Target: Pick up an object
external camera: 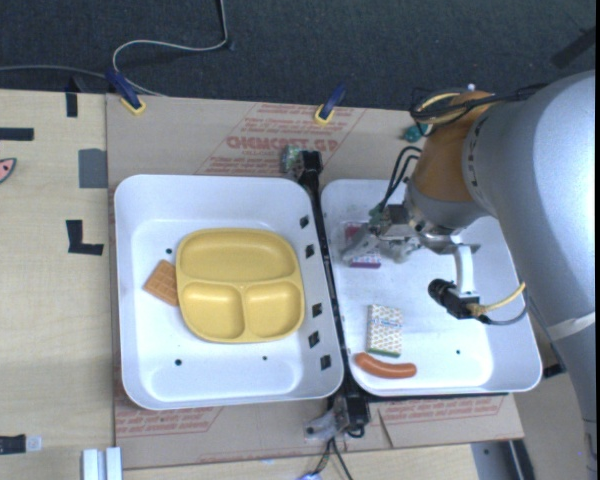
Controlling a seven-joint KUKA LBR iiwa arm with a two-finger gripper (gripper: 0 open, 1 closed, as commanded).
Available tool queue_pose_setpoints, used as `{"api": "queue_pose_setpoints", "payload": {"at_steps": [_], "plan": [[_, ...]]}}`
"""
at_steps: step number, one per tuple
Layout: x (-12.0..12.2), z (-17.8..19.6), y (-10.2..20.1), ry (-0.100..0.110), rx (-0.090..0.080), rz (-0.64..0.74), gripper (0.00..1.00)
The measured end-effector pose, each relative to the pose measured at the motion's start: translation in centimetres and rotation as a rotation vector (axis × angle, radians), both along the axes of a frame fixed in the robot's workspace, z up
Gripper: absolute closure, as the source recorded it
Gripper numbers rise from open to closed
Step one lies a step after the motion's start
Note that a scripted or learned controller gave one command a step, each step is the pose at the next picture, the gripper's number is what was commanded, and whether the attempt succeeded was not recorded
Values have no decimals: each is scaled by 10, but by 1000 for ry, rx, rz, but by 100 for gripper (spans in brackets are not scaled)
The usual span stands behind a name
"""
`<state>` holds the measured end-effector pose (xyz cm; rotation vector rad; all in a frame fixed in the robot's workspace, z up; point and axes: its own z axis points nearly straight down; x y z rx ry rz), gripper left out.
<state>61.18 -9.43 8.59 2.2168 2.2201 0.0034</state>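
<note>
The gripper (372, 236) is low over the right bin (500, 368), near that bin's far-left corner, and whether it is released or clenched cannot be told, since its metal parts blur together with what lies under them. Just beneath and against it is a small blurred item (360, 248) with purplish-pink and grey-white patches; its exact shape and kind are too unclear to name, and no grasp on it can be made out. Behind the gripper the arm (540, 188) rises as a broad grey body with an orange band (445, 163), crossing the bin's far-right corner.

Toward the near edge of the right bin lies a small flat packet (385, 329), pale with a green-and-white speckled print and a thin red strip along its near end, set slightly askew. Just nearer, along the bin's near-left corner, lies a toy hot dog sausage (384, 368), orange-red and slender, apart from the packet by a thin gap.

In the left bin (140, 368), a yellow divided plate (242, 283) with three compartments sits about the middle. A tan waffle-patterned cracker (163, 283) pokes out from under the plate's left edge, touching it.

Both bins stand on a cardboard sheet (180, 133) with red printing, held at its far edge by yellow clamps (329, 108).
</note>
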Motion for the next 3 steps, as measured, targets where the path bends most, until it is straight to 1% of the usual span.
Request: {"api": "queue_pose_setpoints", "payload": {"at_steps": [1,2,3], "plan": [[0,9,0,1,-2,0,100],[-32,99,100,3,3,3,100],[-76,106,166,6,2,1,100]]}}
